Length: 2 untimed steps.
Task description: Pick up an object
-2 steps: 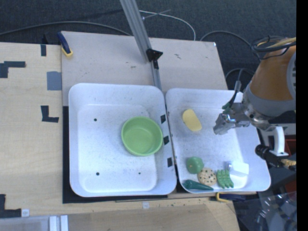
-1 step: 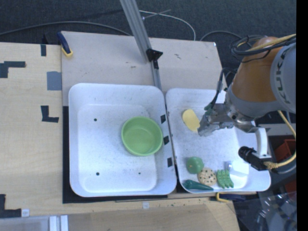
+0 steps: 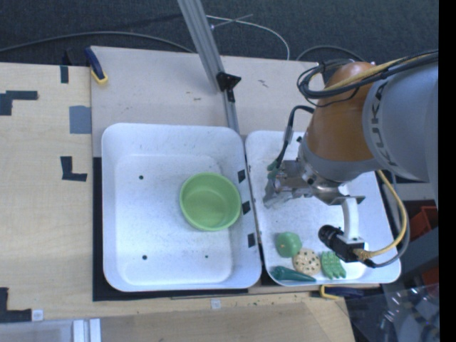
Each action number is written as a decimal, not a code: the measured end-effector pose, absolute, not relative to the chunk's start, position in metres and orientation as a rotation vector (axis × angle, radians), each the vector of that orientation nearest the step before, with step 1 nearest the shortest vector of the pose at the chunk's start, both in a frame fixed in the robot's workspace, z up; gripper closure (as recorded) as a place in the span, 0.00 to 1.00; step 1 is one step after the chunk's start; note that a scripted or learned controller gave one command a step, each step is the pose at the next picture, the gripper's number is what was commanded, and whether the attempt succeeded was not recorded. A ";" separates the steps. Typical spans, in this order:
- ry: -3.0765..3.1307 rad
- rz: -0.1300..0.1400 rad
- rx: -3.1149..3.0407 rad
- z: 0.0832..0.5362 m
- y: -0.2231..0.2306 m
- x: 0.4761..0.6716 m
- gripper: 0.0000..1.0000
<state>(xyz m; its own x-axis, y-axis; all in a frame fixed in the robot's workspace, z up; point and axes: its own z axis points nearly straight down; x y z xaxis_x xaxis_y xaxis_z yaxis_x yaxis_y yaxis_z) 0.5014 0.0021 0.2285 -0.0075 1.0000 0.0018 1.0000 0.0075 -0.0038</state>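
Gripper (image 3: 274, 194) low over right bin's (image 3: 267, 144) left wall, jaw state impossible to tell under the wrist; toward that bin's near edge, clustered green ball (image 3: 288, 244), speckled cookie-like piece (image 3: 307, 261), green toy (image 3: 333, 265) and teal piece (image 3: 292, 273), partly hidden by cables; green bowl (image 3: 209, 201) mid left bin (image 3: 114, 191).

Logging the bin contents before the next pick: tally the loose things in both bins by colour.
Green: 3, the round light green plastic bowl, the small round green lump, the green leafy piece
Teal: 1, the long teal piece
Tan: 1, the speckled tan cookie
Total: 5
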 end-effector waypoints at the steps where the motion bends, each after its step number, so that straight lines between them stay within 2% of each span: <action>1: -2.226 0.004 -2.212 0.218 0.051 0.497 1.00; 2: -2.227 0.003 -2.212 0.220 0.095 0.496 1.00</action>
